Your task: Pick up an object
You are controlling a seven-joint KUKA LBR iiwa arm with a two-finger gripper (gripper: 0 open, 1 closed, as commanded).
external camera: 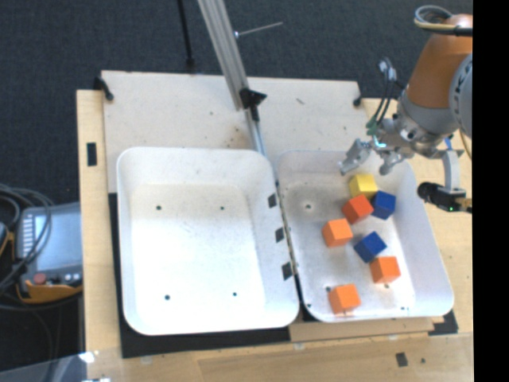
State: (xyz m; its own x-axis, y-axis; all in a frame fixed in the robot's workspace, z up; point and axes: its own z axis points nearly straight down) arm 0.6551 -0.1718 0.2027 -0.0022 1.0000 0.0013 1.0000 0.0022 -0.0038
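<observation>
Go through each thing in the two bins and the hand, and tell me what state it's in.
Hand: open, holding nothing, above the yellow cube.
Small yellow cube: lying in the right bin, ungrasped.
Right white shallow bin: holds seven cubes.
Left white shallow bin: no cubes.

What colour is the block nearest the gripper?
Yellow block, just below the gripper, seen in the camera view.

Grey arm with orange band, reaching in from the right, fingers (371, 159) spread apart.
</observation>
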